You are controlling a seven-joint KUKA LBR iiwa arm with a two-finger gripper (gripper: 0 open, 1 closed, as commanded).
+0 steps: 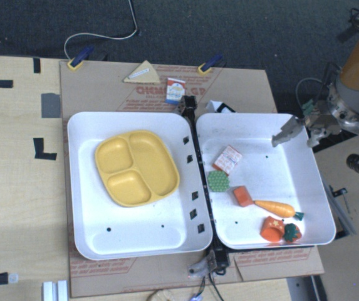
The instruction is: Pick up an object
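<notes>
Since my job is to pick up an object and any of them would do, I start with what lies nearest the camera: the toys clustered at the near end of the right bin [317, 187]. A red tomato-like piece with a green top [291, 232] sits in the near right corner, touching an orange-red piece [270, 229] just beside it. Slightly farther in lies a carrot [275, 207], its green tip pointing right, and next to it a small red-orange block [242, 196]. Beyond those are a green round piece [217, 180] by the bin's left wall and a small white-and-red packet [228, 159], tilted, near the middle. I judge they lie loose and a little apart so that a grasp can reach one without snagging its neighbours (the corner pair would be the awkward ones).

At about the same depth, the left bin [79, 168] holds a yellow divided plate [136, 167], lying flat and slightly turned. Too broad for the fingers, I think, so not a likely target.

Farther back, the gripper [290, 130] hangs over the far right corner of the right bin, well apart from every toy. One grey finger [286, 132] slants down and to the left; the other I cannot make out, so I cannot tell how wide the jaws stand. Nothing shows between them. The wrist reaches in from the right edge.

Past the bins, on the cardboard, stand a small red-and-white carton [175, 91] and a tan wedge [143, 73].
</notes>
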